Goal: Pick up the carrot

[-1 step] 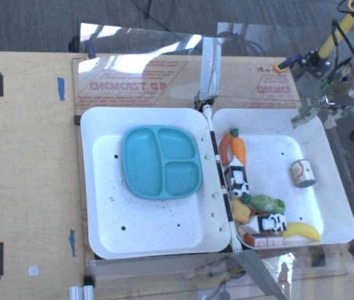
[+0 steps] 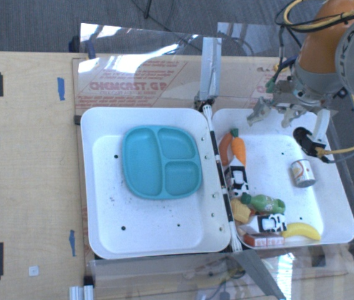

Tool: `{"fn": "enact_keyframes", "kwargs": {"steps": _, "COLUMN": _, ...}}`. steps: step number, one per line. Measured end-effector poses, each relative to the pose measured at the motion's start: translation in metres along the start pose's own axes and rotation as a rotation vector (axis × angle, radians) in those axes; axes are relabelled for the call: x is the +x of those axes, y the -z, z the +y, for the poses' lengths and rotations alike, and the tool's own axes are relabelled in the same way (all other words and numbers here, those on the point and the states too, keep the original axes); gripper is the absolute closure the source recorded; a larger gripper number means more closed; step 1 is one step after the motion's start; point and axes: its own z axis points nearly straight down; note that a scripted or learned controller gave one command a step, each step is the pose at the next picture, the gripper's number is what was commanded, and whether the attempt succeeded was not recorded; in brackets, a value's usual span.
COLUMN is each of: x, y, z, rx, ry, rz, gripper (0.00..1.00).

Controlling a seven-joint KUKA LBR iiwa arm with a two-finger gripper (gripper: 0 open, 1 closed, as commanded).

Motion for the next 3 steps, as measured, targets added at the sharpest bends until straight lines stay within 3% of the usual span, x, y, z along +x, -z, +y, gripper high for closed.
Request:
{"fn": "enact_keyframes", "kwargs": {"steps": 1, "x": 0.02, "y": -0.077, "z": 0.008, "rx": -0.019, "ry": 0.115, "rz": -0.004, "gripper": 0.0}}
{"fn": "enact_keyframes", "kwargs": {"steps": 2, "x": 0.018, "y": -0.091, "z": -0.024, "rx": -0.011, "ry": 0.191, "rz": -0.002, "gripper": 0.0}}
{"fn": "enact_keyframes", "kwargs": {"steps": 3, "x": 0.027, "y": 0.005, "z": -0.013, "rx": -0.005, "ry": 0.116, "rz": -0.002, "gripper": 0.0}}
